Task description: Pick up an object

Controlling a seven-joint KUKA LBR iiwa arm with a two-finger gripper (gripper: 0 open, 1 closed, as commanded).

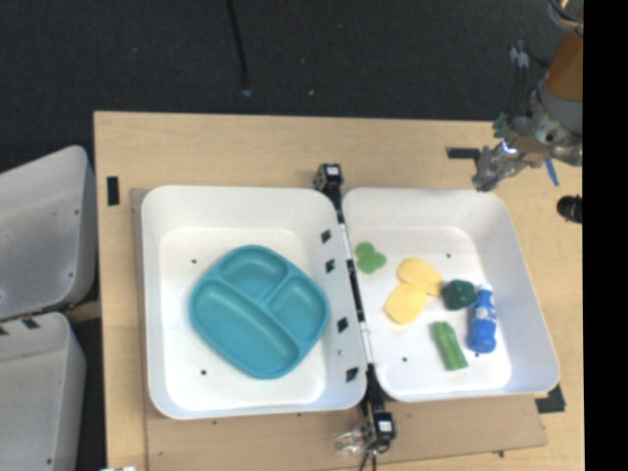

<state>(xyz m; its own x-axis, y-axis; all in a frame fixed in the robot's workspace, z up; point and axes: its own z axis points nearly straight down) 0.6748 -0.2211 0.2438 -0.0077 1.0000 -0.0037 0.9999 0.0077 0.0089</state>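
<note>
**Arm waits off the bins, small objects clustered in the right one**

The hand (491, 170) hangs over the bare surface (412, 135) just beyond the far right corner of the right bin (510, 224), under the grey wrist with its orange band. It carries nothing; whether it stands apart or together I cannot tell, since it is small and seen at a slant. Parked outside the bin walls, it leaves the camera a clear look at everything below, which seems a sensible place to be before a target is chosen.

The things to pick all lie in the right bin. A green flat piece (369, 257) sits alone near the divider. Two yellow pieces (412, 289) lie touching each other in the middle, and a dark green lump (457, 293) sits just beside them. A blue bottle (482, 323) lies on its side, touching or nearly touching the dark green lump, and a green stick (449, 344) lies just beside the bottle toward the near wall.

The left bin (162, 292) bears a teal divided tray (258, 309), lying flat and filling most of its floor.

Judged from this layout, the pick is not yet begun. The lone green flat piece offers the most room around it, though it looks thin; the crowded group risks a nudge to a neighbour when the hand descends.
</note>
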